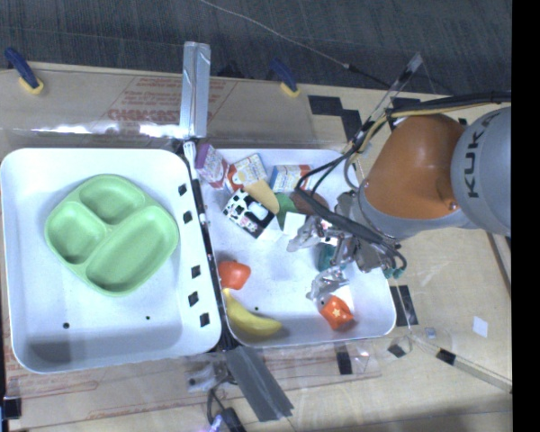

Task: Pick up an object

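A wooden bench (450,313) on dark carpet carries two shallow white bins side by side. The left bin (36,331) holds a green divided plate (112,232). The right bin (292,327) holds a banana (250,320) at its near edge, an orange piece (234,274) just above it, a black-and-white block (247,212), small cartons (268,174) near the far wall, and an orange toy (337,311) near the front right corner. The arm's gripper (322,257) hangs over the bin's right half, just above the orange toy; whether its fingers are spread or pressed together cannot be made out.
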Controlling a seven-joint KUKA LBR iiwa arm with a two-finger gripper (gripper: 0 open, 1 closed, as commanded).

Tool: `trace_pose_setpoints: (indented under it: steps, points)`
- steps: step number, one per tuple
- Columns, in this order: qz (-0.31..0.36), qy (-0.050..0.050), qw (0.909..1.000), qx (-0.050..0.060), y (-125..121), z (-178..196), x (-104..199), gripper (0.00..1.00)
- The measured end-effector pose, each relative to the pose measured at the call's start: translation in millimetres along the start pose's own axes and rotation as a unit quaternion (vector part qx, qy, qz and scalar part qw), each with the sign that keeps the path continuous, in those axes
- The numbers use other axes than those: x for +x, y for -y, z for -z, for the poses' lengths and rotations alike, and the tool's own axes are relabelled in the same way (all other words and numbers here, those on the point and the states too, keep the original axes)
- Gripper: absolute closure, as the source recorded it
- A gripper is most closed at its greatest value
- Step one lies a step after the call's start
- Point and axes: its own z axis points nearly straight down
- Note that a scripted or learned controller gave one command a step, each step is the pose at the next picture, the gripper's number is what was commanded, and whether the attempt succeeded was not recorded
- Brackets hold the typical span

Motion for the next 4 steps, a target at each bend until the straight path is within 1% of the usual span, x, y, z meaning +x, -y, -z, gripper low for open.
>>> trace_pose_setpoints:
  steps: [1,2,3,4]
  points:
    - [-0.086,0.0,0.9963,-0.001,-34,-60,-44,0.0]
    - [-0.037,0.001,0.9993,0.0,19,-59,18,0.0]
    - [-0.016,0.003,0.9999,0.001,45,-58,-51,0.0]
    - [-0.028,0.003,0.9996,0.001,31,-58,33,0.0]
